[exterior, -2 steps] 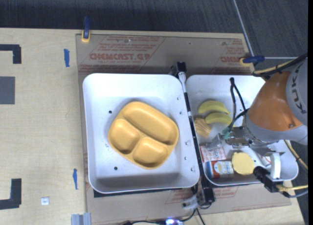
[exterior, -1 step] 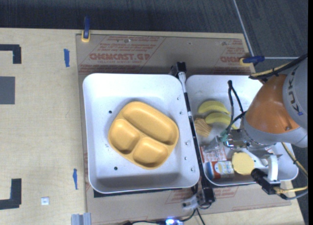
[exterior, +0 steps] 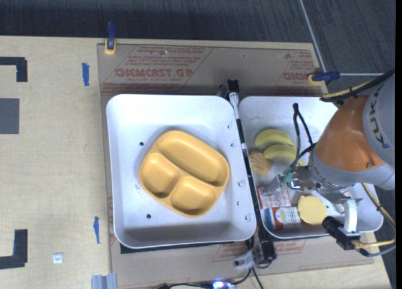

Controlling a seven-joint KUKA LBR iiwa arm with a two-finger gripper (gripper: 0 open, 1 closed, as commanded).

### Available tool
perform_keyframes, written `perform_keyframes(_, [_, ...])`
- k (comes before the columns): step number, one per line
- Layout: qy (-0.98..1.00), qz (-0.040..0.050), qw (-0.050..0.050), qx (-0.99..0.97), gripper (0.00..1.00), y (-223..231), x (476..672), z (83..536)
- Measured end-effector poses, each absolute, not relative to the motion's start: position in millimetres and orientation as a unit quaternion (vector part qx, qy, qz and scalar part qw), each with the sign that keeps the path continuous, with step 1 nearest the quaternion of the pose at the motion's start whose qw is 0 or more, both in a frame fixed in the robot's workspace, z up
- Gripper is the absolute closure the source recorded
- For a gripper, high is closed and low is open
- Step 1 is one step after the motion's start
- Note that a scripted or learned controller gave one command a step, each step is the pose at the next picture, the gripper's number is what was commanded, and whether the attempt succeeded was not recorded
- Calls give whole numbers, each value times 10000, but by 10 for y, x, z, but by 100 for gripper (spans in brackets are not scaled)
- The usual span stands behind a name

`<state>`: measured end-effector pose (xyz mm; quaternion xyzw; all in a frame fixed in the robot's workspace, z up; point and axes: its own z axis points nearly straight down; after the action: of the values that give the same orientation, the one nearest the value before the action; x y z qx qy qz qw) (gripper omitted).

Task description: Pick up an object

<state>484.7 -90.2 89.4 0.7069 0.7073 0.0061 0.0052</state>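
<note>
Low over the right bin (exterior: 375,220), the claw (exterior: 295,178) hangs among clutter, and I cannot tell its state. At the near edge lie a small can (exterior: 281,217) and a round yellow lid (exterior: 310,209). Beyond them sit a tan brush-like piece (exterior: 260,163) and two bananas (exterior: 275,142). Across the divider, the left bin (exterior: 125,124) holds a yellow sectioned tray (exterior: 183,172) on the wooden surface (exterior: 50,156).

Bench: I see a pale wooden bench (exterior: 50,174) with blue tape marks.
On it: a brown cardboard sheet (exterior: 188,68).
Bins: left white bin (exterior: 125,156) and right white bin (exterior: 264,115), side by side.
</note>
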Motion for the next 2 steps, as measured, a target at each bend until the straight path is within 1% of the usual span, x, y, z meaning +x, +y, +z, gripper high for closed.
perform_keyframes(2, [7076,63,49,7066,0,-912,4847,892])
